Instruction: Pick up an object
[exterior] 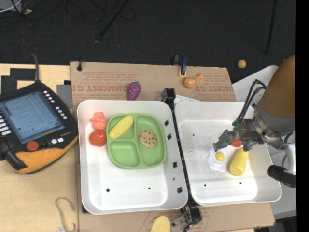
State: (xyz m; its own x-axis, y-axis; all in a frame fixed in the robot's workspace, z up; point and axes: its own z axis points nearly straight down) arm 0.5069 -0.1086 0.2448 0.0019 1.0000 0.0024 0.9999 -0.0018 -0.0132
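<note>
Two shallow white plastic bins are set side by side on the bench, the left bin [91, 187] and the right bin [260, 190], parted by a black divider rail, so that things can be lifted from one side and dropped in the other. In the right bin the two-finger gripper [231, 141] is seen low over the floor, hung from the grey arm [277, 110] that reaches in from the right, and it is placed right above a cluster of toys, which suggests that a grasp is being tried there. Just below it lie a white toy fried egg with a yellow yolk [217, 159] and, just beside that on the right, a yellow toy squeeze bottle [238, 162] lying tilted, its orange-red cap end partly hidden under the gripper. How far apart the gripper stands cannot be told, as its dark parts merge from this slant, and nothing can be seen clasped in it. The bottle is judged the likeliest target, since the tool sits over its upper end. In the left bin a green three-part plastic plate [126, 157] holds a yellow toy corn cob [120, 126] and a toy chocolate-chip biscuit [148, 138] in separate compartments, with a red toy tomato [97, 138] and a pink toy piece [98, 120] touching one another just beside the plate's left rim, well apart from the arm
</note>
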